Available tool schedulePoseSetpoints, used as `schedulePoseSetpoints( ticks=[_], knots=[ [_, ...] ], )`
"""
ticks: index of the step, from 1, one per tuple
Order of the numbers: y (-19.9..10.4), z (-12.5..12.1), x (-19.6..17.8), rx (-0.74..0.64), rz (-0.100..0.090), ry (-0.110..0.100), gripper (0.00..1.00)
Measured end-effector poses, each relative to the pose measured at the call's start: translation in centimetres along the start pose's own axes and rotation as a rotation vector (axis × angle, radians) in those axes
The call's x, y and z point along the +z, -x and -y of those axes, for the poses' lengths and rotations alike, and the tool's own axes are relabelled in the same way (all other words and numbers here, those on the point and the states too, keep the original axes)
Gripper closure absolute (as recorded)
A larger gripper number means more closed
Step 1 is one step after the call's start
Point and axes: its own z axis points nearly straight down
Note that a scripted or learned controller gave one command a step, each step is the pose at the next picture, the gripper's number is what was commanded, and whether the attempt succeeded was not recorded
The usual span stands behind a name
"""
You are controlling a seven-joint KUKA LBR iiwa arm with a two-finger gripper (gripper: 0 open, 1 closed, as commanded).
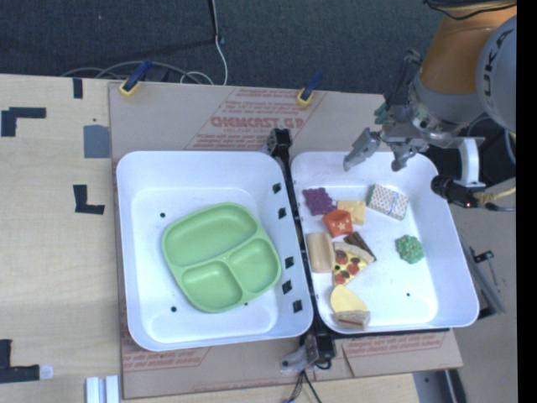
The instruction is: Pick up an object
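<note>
Over the right bin's [445, 225] far edge, a grey arm w/ orange band is seen reaching in from the right; its gripper [375, 158] hangs w/ both fingers spread well apart, nothing between them. Toy food is scattered in that bin: a white speckled box [388, 201] lies nearest, just below and slightly right of the gripper, apart from it; a purple piece [318, 200] sits below and to the left; a red piece [338, 222] touches a yellow block [353, 212]; a tan roll [319, 251], pizza slice [348, 264] and sandwich wedge [348, 305] are packed along the bin's left side; a green clump [409, 248] lies alone, well apart from the rest. In the left bin [134, 225] a green tray [220, 256] is laid.

Step in hand, as judged: approach, no grasp yet made. A lone target is prob. best; the box or clump can be closed on w/o neighbours being nudged; the fingers should be kept wide, lined across the item's narrow side, lowered straight down; the crowded cluster is better avoided.
</note>
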Motion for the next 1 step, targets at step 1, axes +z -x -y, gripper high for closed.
schedulePoseSetpoints(
  ticks=[1],
  knots=[
    [-4.77, 2.29, 7.4, -0.002, -0.002, -0.009, 0.0]
  ],
)
